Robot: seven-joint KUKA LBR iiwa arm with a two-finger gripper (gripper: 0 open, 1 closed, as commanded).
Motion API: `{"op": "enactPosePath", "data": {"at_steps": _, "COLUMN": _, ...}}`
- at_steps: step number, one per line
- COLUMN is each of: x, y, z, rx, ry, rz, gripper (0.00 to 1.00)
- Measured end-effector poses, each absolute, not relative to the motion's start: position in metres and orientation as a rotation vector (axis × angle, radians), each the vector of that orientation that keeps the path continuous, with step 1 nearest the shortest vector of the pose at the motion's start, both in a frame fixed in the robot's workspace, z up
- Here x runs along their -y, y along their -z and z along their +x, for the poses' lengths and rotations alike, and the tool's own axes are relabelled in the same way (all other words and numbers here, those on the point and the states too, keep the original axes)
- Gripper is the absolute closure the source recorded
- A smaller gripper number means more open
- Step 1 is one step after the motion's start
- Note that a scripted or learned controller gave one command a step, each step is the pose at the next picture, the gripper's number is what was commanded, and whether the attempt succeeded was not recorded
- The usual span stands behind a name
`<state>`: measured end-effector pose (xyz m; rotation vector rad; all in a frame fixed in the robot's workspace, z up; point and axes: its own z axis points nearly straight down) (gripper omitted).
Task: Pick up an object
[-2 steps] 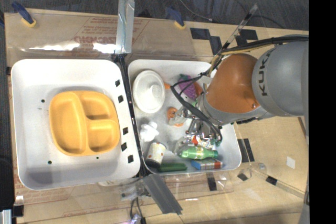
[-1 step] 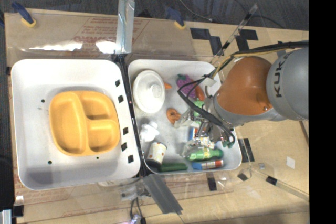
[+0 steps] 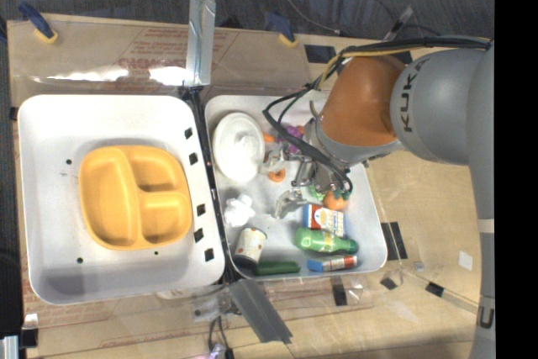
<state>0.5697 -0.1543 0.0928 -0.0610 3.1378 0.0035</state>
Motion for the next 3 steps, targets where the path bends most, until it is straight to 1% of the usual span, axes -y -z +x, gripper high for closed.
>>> {"op": "enactPosePath", "data": {"at_steps": 1, "x": 0.159, "y": -0.093, "z": 0.589, "rx": -3.137, "ry": 0.0, "rz": -0.062, "gripper": 0.0}}
{"op": "enactPosePath", "data": {"at_steps": 2, "x": 0.199, "y": -0.093, "z": 0.531, "rx": -3.136, "ry": 0.0, "rz": 0.148, "gripper": 0.0}}
{"op": "enactPosePath", "data": {"at_steps": 3, "x": 0.196, "y": -0.093, "z": 0.493, "rx": -3.132, "ry": 0.0, "rz": 0.191, "gripper": 0.0}}
